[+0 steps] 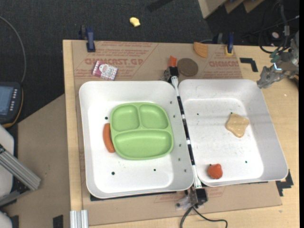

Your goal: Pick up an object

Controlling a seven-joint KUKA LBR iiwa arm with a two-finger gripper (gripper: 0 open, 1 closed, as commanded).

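Note:
The right bin (pixel 266 127) holds a tan, toast-like piece (pixel 236 125) near its middle right and a small red-orange fruit-like object (pixel 215 171) by its front wall. In the left bin (pixel 90 127) lies a green divided plate (pixel 141 130) with an orange sausage-shaped piece (pixel 109 137) against its left side. My gripper (pixel 267 77) hangs at the view's upper right, just outside the right bin's far right corner, well away from the tan piece. Nothing shows in its grasp.
On the cardboard behind the bins lie a brown disc (pixel 187 67), an orange wedge (pixel 201 49) and a pink and white packet (pixel 104 70). Blue clamps (pixel 89 39) hold the board's back edge. A black divider (pixel 184 127) separates the bins.

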